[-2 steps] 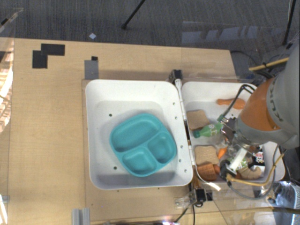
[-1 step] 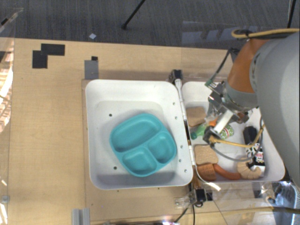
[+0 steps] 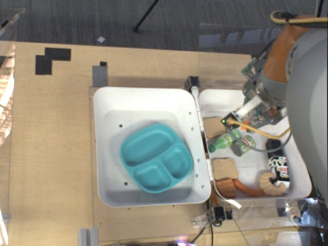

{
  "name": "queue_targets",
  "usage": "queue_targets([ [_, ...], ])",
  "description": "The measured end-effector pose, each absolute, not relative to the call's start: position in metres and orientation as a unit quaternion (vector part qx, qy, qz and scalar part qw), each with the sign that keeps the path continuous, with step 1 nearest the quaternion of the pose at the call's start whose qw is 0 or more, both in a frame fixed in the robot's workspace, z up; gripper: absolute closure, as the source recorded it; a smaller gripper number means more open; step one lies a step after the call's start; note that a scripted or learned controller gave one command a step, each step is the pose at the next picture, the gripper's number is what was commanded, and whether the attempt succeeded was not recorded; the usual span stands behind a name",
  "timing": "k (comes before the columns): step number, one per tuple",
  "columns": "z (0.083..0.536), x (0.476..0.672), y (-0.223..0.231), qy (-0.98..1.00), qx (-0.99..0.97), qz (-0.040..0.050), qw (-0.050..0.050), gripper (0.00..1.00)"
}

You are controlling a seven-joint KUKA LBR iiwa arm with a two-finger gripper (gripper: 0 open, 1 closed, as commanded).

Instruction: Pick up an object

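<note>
The right bin (image 3: 215, 100) holds several small things. A green bottle (image 3: 223, 140) lies on its side beside a small grey-green can (image 3: 245, 144). One tan bread slice (image 3: 212, 126) lies by the bin's left wall and a second slice (image 3: 224, 168) sits nearer the front. Along the front lie a reddish sausage (image 3: 247, 189), a pale bagel (image 3: 271, 184) and a black-and-white cow-patterned item (image 3: 279, 168). My gripper (image 3: 260, 116) hangs over the back right of this bin, just above and to the right of the bottle and can. The wrist hides its tips.
The left bin (image 3: 107, 106) holds a teal divided plate (image 3: 156, 158). A small black item (image 3: 274, 145) lies near the right bin's right wall. The divider between the bins (image 3: 201, 132) runs close to the bottle. The grey arm covers the right bin's far right side.
</note>
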State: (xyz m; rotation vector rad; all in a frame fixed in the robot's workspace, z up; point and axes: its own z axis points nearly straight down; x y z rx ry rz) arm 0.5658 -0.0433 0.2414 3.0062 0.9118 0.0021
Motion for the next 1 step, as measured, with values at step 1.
queue_targets([
  [1,0.2479,0.5155,-0.0137,0.419,0.908,-0.0004,-0.002,1.00],
])
